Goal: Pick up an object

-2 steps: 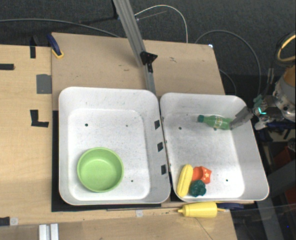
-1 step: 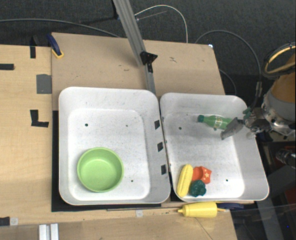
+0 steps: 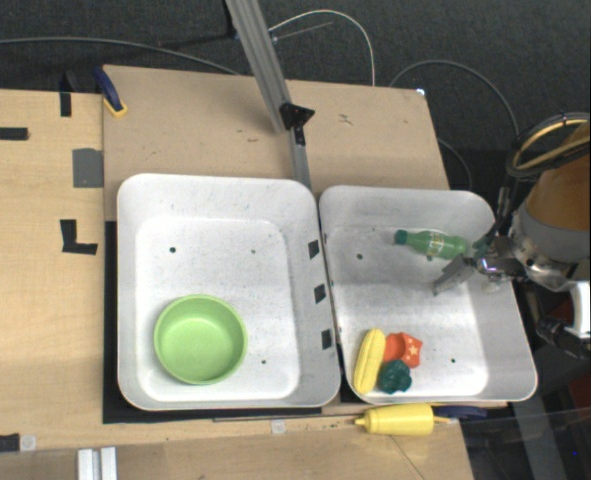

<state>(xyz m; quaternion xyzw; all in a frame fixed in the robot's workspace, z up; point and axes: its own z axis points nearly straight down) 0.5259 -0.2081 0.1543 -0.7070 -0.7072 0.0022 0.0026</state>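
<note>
A green plastic bottle [image 3: 430, 242] lies on its side near the back of the right bin [image 3: 495, 368]. My gripper [image 3: 457, 274] reaches in from the right, low over the bin floor just right of and below the bottle's base; nothing shows held in it. At the front of the same bin a yellow corn-like toy [image 3: 369, 359], an orange piece with a star [image 3: 404, 348] and a teal piece [image 3: 395, 377] lie bunched together.
A light green bowl [image 3: 200, 339] sits in the front-left corner of the left bin [image 3: 215, 203]. A yellow object [image 3: 400, 420] lies on the bench just outside the right bin's front rim. A grey pole [image 3: 260, 48] slants over the back.
</note>
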